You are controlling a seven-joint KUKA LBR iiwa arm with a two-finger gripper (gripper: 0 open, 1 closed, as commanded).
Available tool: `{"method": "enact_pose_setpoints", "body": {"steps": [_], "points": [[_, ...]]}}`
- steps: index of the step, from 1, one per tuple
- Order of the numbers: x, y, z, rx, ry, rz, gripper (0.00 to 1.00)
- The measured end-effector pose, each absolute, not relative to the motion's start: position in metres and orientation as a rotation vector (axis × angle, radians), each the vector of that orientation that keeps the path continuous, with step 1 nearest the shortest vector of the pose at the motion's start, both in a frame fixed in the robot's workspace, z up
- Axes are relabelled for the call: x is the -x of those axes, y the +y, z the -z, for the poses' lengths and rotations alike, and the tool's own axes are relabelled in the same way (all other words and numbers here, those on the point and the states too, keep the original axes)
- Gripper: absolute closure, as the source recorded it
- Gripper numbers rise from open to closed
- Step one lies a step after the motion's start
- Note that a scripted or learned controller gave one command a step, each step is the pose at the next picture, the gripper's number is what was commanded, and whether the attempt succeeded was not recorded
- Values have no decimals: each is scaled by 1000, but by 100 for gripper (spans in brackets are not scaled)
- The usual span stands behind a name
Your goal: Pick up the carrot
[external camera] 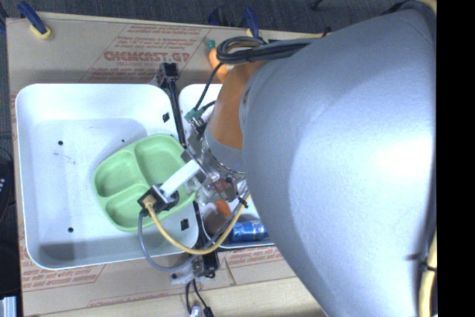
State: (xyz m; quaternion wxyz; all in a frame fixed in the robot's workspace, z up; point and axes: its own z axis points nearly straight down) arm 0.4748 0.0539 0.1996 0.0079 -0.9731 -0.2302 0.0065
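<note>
Arm low over R bin [191,96], hiding most of it. Claw [214,194] at bin's L wall; open/closed: cannot tell. Carrot [220,210], seen as an orange bit just under the claw, lies beside blue can [247,231]. Green divided plate [137,171] in L bin [44,159].

The brown top of the counter [89,41] carries red print. On its far side, behind the left bin [44,96], the largest line reads "CHEMCAST GP". The finer red lines above and below it are too small to read. More red print runs along the near edge, also illegible. The label on the blue can [249,231] cannot be read.
</note>
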Motion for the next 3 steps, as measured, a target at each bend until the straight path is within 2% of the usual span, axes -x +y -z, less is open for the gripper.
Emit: {"method": "enact_pose_setpoints", "body": {"steps": [3], "points": [[-473, 59, -226, 3014, -755, -55, 100]]}}
